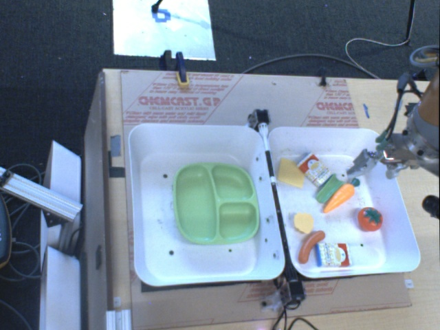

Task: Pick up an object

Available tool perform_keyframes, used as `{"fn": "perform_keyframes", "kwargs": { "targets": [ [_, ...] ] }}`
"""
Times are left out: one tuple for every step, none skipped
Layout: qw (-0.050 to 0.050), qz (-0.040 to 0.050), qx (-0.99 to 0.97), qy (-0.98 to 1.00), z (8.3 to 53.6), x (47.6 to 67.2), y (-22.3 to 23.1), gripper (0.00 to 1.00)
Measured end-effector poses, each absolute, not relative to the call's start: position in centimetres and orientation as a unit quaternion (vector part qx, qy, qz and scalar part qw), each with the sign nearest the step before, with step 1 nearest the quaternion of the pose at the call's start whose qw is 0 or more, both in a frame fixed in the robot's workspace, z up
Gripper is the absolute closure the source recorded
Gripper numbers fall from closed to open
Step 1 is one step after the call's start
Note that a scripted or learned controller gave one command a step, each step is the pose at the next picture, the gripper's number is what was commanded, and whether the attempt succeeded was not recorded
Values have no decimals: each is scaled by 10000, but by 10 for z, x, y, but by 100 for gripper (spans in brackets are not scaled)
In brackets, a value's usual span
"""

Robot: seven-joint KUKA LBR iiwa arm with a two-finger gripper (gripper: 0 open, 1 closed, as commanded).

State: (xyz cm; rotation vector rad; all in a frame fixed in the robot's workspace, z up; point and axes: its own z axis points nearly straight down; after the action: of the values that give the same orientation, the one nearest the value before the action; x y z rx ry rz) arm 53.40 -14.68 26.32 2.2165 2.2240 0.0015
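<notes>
Left bin [148,184]: holds green divided plate [215,203].
Blue clamp [180,66]: bench edge, 12 o'clock of left bin.
White sheet [162,18]: floor, 12 o'clock.

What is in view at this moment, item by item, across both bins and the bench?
divided plate: 1, light green, middle of the left bin
left bin: 1, white, left half of the bench
right bin: 1, white, right half of the bench
cheese wedge: 1, yellow, right bin, far left part
small carton: 1, red and white, right bin, beside the cheese wedge
carrot: 1, orange with a green top, middle of the right bin
tomato: 1, red, right bin, right side
yellow round piece: 1, yellow, right bin, left of centre
sausage: 1, red-brown, right bin, near edge
flat packet: 1, white with red and blue, right bin, near edge
gripper: 1, grey, over the right bin's far right part
</notes>
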Motion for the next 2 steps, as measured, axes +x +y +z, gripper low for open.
{"fn": "perform_keyframes", "kwargs": {
  "targets": [
    [-4,-3,7068,7074,123,522,-177,0],
    [4,5,7059,7083,84,585,-139,0]
  ]
}}
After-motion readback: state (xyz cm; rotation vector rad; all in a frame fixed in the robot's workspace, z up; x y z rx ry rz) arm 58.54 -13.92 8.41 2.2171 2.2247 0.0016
